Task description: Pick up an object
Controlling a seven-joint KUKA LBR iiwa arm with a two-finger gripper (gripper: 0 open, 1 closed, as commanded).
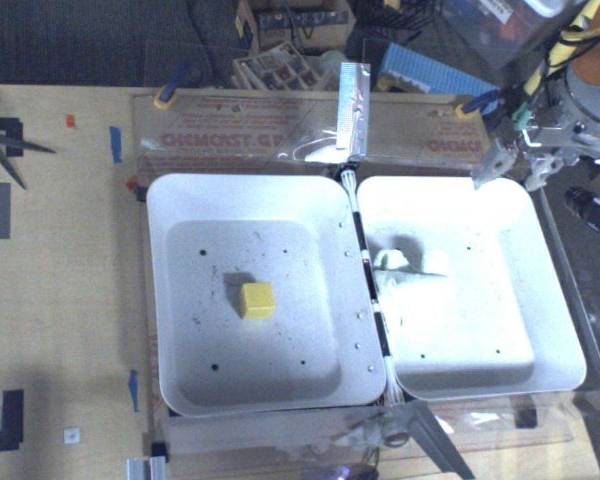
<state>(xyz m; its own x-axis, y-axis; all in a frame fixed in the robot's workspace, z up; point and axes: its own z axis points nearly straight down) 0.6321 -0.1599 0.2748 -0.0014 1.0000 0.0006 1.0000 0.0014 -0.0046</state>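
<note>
A small yellow block (258, 300) lies near the middle of the left bin (180, 208). A pale whitish object (393, 262) rests in the right bin (500, 368), close to the divider between the bins. My gripper (512, 171) hangs over the far right corner of the right bin, well away from both objects. It is open with nothing between its fingers. Above it, the arm's orange band (592, 64) shows at the upper right.
A metal strip (352, 108) stands upright behind the junction of the bins, in front of a cardboard panel (230, 133). Cables and boxes crowd the area beyond the bench. Bare wooden bench top (60, 268) spreads to the left.
</note>
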